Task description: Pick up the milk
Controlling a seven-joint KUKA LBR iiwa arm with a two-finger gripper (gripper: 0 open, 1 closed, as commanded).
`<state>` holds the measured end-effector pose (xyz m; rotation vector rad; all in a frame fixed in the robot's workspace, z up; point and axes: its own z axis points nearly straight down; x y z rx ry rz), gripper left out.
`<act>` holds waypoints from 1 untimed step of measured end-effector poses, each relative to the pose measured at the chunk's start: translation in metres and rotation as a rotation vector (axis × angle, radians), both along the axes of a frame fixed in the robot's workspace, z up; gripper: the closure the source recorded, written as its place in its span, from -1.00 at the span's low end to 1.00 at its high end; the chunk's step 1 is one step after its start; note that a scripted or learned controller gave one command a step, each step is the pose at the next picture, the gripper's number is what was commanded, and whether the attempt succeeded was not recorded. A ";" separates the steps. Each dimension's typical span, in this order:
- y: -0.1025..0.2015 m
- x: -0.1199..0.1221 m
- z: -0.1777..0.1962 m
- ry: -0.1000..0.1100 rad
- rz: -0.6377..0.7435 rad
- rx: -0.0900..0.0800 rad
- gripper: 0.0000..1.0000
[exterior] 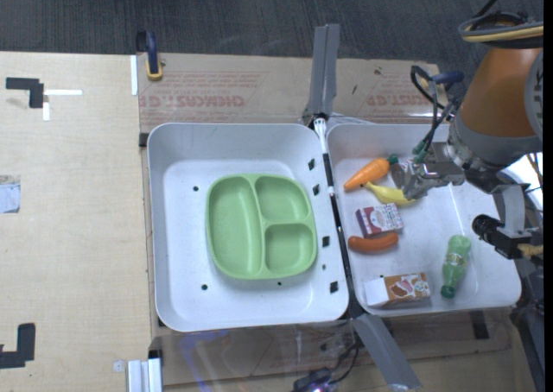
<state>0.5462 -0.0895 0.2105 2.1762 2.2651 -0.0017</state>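
A small red-and-white milk carton [380, 219] lies in the middle of the right bin [497, 295]. The gripper [411, 181] hangs at the end of the grey and orange arm, just up and right of that carton. It sits low over the right end of a yellow banana [388, 194], and nothing shows between its fingers. A second carton [398, 289], brown and orange with a white end, lies on its side near the bin's front wall, well away from the gripper.
Also in the right bin are an orange carrot [366, 172] at the back left, a red sausage [373, 243] just below the small carton, and a green bottle [454, 265] at the right. The left bin [173, 235] holds a green divided plate [262, 226].
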 end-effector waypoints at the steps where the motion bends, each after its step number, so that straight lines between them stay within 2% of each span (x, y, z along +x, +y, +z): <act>1: 0.000 0.000 0.000 0.000 0.000 0.000 -1.00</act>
